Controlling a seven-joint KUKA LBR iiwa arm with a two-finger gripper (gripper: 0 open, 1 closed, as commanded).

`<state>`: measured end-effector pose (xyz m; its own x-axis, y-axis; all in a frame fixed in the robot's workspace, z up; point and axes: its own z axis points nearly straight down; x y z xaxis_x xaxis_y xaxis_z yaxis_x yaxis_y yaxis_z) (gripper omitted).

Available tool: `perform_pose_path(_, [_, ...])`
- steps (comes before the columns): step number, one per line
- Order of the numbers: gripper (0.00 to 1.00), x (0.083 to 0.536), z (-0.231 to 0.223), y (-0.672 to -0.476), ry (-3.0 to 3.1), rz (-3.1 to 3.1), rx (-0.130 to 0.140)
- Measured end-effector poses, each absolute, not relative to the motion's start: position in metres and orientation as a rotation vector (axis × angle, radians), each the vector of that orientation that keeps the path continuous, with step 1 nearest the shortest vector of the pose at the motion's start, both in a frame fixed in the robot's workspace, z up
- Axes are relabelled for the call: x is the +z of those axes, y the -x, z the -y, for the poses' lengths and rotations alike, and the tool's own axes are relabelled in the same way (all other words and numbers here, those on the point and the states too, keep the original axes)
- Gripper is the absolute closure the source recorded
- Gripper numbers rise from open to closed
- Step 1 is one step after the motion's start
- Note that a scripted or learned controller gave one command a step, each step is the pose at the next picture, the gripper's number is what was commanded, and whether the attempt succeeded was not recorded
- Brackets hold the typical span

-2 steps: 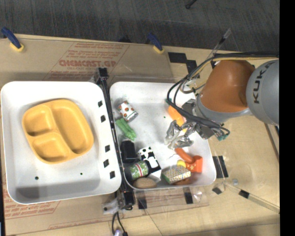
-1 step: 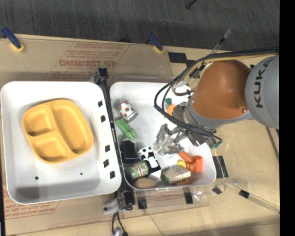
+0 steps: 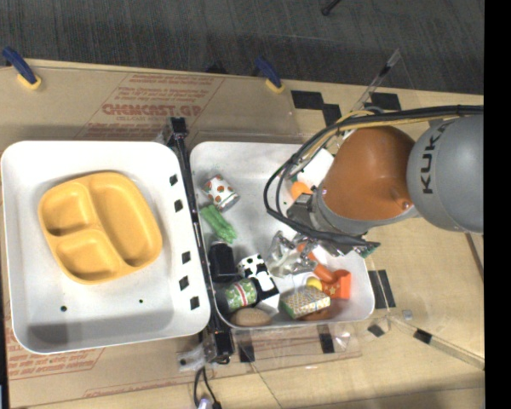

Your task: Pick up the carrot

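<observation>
The carrot (image 3: 330, 275) lies in the lower right part of the right bin (image 3: 238, 156), an orange piece just beside a red-orange block (image 3: 341, 288) and above a yellow-green box (image 3: 305, 303). The arm (image 3: 370, 181) hangs over this bin from the right, and the claw (image 3: 291, 254) is low among the things, just left of the carrot.

To do this step well, I think the claw should move a little to the right so that the carrot comes between its two sides, and it should go down straight, because the neighbours are very close. A grip across the thin side of the carrot seems safer than along its length. The black and white toy (image 3: 254, 267) and the green can (image 3: 238, 295) are near, so a slanted approach could push them.

About the claw: it is a shiny metal shape partly under the wrist, and I cannot tell how far it is open. I see nothing clearly held in it; it seems close to the carrot, but touching or not I cannot say.

The left bin (image 3: 34, 322) holds a yellow tray (image 3: 98, 224), well apart from this work.
</observation>
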<state>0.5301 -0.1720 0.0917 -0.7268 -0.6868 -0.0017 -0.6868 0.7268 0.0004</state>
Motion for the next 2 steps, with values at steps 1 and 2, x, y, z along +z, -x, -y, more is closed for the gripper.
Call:
perform_pose_path(1, [1.00, 0.177, 0.121, -0.562, 1.183, -2.899, -0.007])
perform_pose_path(2, [1.00, 0.366, 0.168, -0.545, 1.468, -2.767, -0.018])
